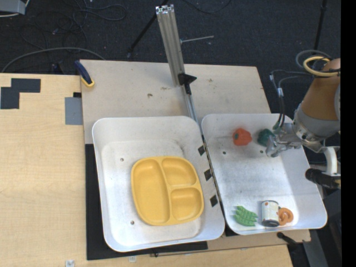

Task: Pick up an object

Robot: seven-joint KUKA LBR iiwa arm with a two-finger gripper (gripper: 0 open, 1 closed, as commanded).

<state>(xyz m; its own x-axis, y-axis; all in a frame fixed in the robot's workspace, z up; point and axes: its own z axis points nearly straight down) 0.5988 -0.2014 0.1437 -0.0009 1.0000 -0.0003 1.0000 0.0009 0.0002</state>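
In the right bin (250,177), a red-orange round object (241,137) lies near the back, with a dark teal object (263,135) just to its right. My gripper (273,148) reaches in from the right and sits low, right beside the teal object and slightly in front of it. Whether it touches the teal object I cannot tell. Along the bin's front edge lie a green leafy item (245,216), a small white-and-grey can (270,213) on its side, and an orange ring-shaped piece (286,216) against the can.
The left bin (111,149) holds a yellow divided tray (166,189). A metal post (171,43) rises behind the bins, at the seam between them. My arm's orange band (321,98) hangs over the right bin's back right corner. A wooden panel (39,166) lies to the left.
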